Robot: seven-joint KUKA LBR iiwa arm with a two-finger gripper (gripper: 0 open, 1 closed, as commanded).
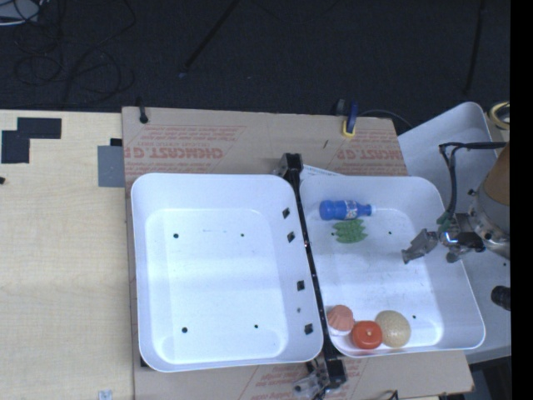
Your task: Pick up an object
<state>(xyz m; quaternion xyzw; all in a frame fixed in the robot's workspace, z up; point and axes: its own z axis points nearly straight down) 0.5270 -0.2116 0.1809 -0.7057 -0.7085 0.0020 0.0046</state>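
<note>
Dark floor with loose cables lies behind the counter (58,248), which carries a cardboard sheet (250,144) and two shallow white bins side by side. All the objects are in the right bin (454,307): a blue bottle (343,210) lying on its side near the far wall, a small green object (351,232) just beside it, and three round things crowded in the near corner, a peach-coloured one (340,317), a red one (366,334) and a pale yellowish one (394,327). The left bin (216,273) holds none of them.

The pincer (420,247) hangs over the right side of the right bin, well apart from every object. Whether it is released or clenched I cannot tell, because it looks small and blurred; nothing is visibly grasped in it.

In my judgement the step in hand is to choose a target and approach it. The bottle and the green object seem the better choice, because open floor is around them. The pincer should come down straight from above and span the narrow width of the bottle.

The three round things sit against the near wall and touch each other, so little room is left there, and round shapes may roll away. The divider between the bins should also be avoided.
</note>
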